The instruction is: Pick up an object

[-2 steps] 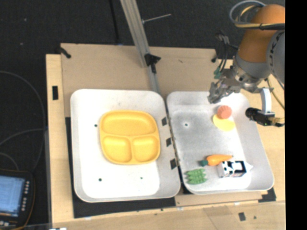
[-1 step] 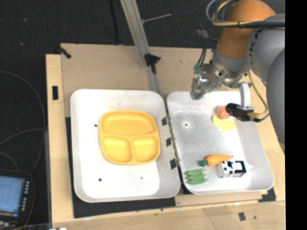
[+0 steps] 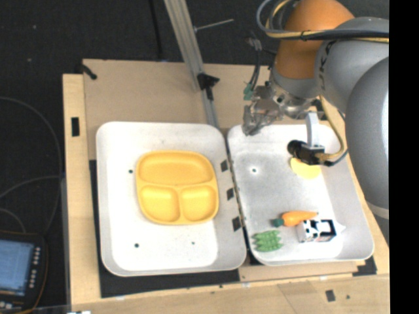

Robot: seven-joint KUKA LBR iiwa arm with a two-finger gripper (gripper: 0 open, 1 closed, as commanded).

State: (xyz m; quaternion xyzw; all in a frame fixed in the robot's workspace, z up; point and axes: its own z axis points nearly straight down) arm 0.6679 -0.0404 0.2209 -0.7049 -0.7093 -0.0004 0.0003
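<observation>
Here, glossy yellow tray (image 3: 177,186) (three rounded wells) in left bin (image 3: 111,195).

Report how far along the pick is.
Done: the gripper is at the back left corner of the right bin, with nothing visibly held.
In hand: no grasp yet. The carrot, the black-and-white toy and the green piece lie near the bin's front, the yellow piece near the arm.
Left: the whole pick, reaching an object, closing on it, lifting it. The yellow tray sits in the left bin.
</observation>
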